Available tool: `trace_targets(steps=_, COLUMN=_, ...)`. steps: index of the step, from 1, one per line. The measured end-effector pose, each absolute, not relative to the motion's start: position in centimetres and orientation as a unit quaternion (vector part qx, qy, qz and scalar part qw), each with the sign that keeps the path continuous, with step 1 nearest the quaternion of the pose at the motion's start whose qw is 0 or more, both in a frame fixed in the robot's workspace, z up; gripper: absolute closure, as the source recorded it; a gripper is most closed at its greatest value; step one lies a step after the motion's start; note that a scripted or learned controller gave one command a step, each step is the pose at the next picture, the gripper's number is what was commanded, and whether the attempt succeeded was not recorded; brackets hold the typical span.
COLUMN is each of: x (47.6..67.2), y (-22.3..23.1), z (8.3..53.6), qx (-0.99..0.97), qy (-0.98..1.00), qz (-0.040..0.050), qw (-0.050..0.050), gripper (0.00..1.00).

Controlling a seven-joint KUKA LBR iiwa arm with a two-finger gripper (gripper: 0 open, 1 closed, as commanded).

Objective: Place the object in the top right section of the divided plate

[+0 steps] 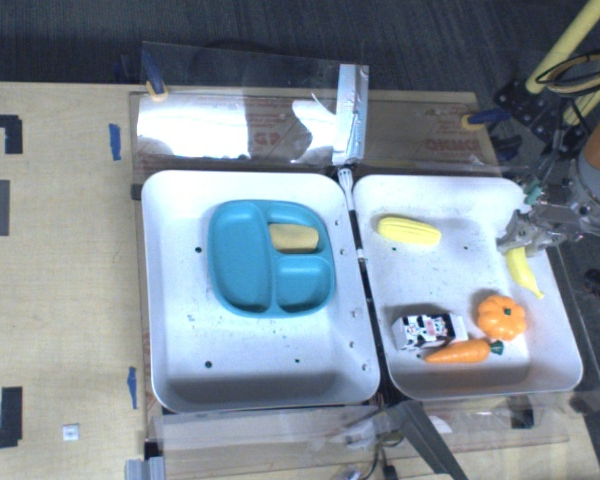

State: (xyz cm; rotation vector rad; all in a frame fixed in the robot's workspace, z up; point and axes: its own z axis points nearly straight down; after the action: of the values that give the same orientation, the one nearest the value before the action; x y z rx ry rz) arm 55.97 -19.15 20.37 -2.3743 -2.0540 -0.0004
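Observation:
A blue divided plate (265,258) lies in the left bin (180,368). A tan oval piece of toy food (294,237) rests in the plate's top right section. My gripper (528,233) hangs over the right edge of the right bin (555,368). Just below it a small yellow banana (526,272) lies against the bin wall, its upper end close under the gripper. Whether the gripper touches the banana cannot be made out.
The right bin also holds a yellow corn cob (409,231) at the back, an orange pumpkin (501,316), a carrot (461,352) and a cow-patterned carton (425,330) at the front. A clear plastic sheet (250,118) stands behind the left bin.

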Motion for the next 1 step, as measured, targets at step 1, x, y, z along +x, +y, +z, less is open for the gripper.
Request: trace_targets(steps=1, x=56.0, y=-17.2, z=25.68, qx=-0.807, qy=-0.59, qz=-0.0009, qw=-0.002, gripper=1.0)
